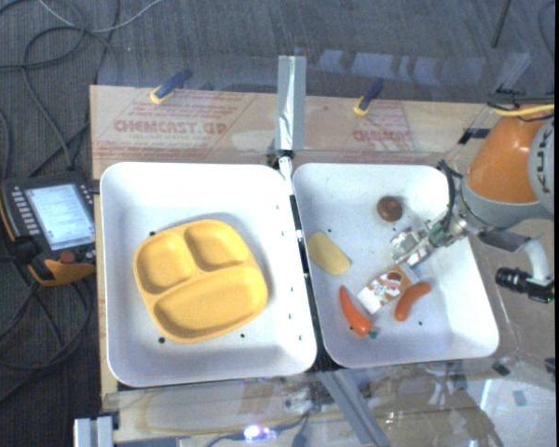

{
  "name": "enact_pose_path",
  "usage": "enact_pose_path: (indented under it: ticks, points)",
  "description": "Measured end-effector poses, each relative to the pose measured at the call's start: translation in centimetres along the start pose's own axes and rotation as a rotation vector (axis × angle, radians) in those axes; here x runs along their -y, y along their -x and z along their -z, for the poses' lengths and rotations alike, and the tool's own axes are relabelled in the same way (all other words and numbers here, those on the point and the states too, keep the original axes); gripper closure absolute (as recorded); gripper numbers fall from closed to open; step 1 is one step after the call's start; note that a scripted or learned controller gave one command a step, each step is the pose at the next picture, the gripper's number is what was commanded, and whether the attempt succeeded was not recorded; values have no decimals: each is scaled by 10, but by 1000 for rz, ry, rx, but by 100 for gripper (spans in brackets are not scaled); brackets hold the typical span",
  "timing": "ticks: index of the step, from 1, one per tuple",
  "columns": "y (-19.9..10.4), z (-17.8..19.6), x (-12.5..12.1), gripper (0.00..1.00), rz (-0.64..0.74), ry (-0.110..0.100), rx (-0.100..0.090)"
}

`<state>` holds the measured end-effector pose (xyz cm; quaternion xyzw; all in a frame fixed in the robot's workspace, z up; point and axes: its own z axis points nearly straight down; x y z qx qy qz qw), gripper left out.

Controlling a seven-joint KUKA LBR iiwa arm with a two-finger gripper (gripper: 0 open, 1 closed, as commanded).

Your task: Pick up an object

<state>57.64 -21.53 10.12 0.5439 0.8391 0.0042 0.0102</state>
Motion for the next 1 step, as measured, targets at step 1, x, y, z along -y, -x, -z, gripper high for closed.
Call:
enact_pose_path:
  ticks: [1]
  points:
    - [-32, 109, -65, 100, -178, -20, -9]
